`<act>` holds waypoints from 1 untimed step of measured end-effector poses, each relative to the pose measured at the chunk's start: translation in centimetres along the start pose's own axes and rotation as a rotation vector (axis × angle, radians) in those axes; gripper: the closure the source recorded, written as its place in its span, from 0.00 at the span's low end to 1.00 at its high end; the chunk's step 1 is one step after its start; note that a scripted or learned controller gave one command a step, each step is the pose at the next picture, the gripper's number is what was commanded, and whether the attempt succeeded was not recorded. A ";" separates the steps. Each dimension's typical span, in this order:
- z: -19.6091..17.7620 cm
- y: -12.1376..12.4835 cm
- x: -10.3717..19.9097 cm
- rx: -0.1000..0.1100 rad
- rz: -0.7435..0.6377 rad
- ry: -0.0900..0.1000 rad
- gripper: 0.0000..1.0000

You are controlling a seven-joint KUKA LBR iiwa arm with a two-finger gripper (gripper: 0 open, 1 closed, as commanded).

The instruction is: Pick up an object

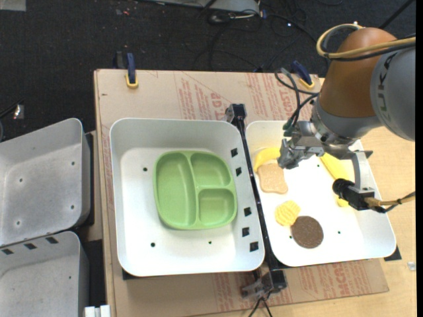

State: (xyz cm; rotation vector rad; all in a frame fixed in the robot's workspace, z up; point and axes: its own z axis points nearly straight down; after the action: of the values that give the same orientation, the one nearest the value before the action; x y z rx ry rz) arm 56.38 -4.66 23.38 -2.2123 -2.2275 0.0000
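Green divided plate in the left bin, alone there, lying flat near the middle. Right bin carrying the small things: a tan slice of toast near its left wall, a yellow banana-like piece just above that, a ridged yellow chip lower down, a round brown cookie just beside the chip, and another yellow piece partly hidden under the arm. Cardboard-covered surface beneath both bins.

Grey and orange arm reaching in from the right, end effector hanging over the upper left of the right bin, just above the toast and beside the banana-like piece. Fingers too dark and crowded against the wrist hardware to read; cannot tell whether spread or closed, and nothing plainly seen between them.

Nearest candidate, judged from position: the toast. Probably light, stiff toy plastic, thin and flat, so hard to get under; best taken across its narrow width at the edges. Smooth surface likely slippery, so a risk of squirting out sideways or pressing flat against the bin floor.
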 end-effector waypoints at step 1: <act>-0.2 -2.1 5.3 0.000 -0.001 0.000 1.00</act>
State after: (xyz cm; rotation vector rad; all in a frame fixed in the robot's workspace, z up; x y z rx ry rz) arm 54.24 0.67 23.55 -2.2107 -2.2289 0.0001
